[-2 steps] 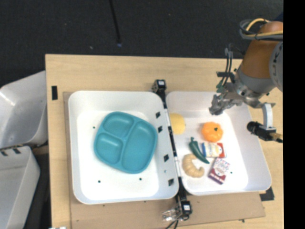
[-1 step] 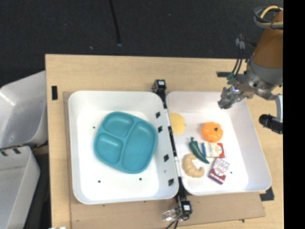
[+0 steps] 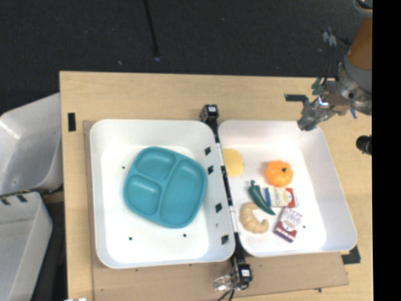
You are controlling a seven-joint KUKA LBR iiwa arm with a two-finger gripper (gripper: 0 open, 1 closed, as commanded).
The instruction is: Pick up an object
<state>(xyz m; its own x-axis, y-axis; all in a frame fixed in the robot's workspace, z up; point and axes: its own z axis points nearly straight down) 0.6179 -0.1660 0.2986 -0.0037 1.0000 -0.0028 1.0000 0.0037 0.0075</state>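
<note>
Teal plate (image 3: 165,186) in left bin (image 3: 106,243), toy foods in right bin (image 3: 326,168), tool (image 3: 308,121) over its far corner

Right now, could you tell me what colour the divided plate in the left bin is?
The divided plate is teal blue, seen clearly in the camera view.

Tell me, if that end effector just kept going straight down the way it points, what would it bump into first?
Probably the right bin. The end effector hangs over its far right corner, so it would likely meet bare white floor or rim there, well away from the orange. Depth is hard to judge.
</note>
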